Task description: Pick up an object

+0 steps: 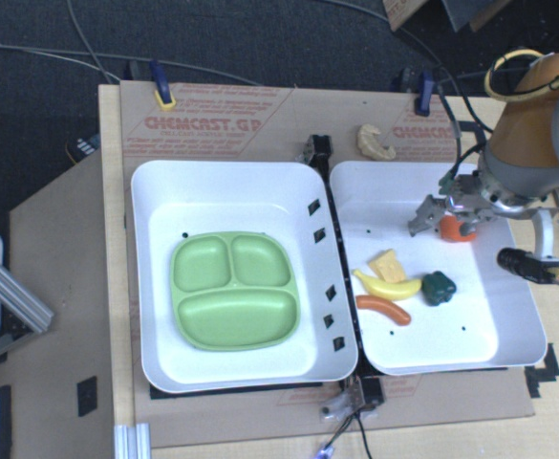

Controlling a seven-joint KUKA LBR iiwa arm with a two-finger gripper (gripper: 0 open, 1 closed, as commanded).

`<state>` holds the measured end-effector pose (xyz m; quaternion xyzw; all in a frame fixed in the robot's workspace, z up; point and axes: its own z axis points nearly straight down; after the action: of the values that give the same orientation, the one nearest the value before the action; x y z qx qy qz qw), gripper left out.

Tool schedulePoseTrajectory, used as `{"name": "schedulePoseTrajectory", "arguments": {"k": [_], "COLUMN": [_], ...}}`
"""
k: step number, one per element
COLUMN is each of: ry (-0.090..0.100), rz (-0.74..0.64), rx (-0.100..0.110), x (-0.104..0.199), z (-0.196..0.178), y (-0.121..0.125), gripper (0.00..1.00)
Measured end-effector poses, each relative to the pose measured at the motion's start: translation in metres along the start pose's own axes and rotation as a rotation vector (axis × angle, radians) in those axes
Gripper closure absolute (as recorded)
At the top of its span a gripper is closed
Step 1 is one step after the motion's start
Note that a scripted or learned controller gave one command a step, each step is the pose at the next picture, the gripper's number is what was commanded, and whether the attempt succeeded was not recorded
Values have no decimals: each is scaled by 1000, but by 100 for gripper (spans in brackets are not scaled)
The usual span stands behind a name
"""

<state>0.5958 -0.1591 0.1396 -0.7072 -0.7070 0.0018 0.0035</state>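
My gripper (pixel 443 222) hangs low over the upper right part of the right bin (pixel 508 347), fingers spread apart. A small orange-red object (pixel 458 230) lies on the bin floor under its right side, partly hidden; it is not clearly gripped. Lower in the same bin lie a yellow banana (pixel 394 288), a pale yellow wedge (pixel 385 263), a red-orange sausage shape (pixel 384 310) and a dark green lump (pixel 439 288), clustered left of centre and below the gripper.
The left bin (pixel 155 199) holds a green divided plate (pixel 234 290). A beige lump (pixel 376 142) rests on the cardboard behind the bins. Blue clamps (pixel 163 92) (pixel 424 94) stand at the back edge. A black fitting (pixel 532 266) juts in over the right bin's right rim.
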Motion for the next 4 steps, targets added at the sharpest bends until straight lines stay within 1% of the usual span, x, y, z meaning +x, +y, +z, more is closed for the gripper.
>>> {"name": "schedulePoseTrajectory", "arguments": {"k": [1, 2, 3, 4], "ry": [0, -1, -3, -4], "rz": [-1, 0, -1, -1], "rx": [-1, -8, -13, -13], "x": [1, 0, 7, 3], "z": [53, 38, -11, -56], "y": [0, 1, -4, -6], "gripper": [0, 100, 100, 100]}}
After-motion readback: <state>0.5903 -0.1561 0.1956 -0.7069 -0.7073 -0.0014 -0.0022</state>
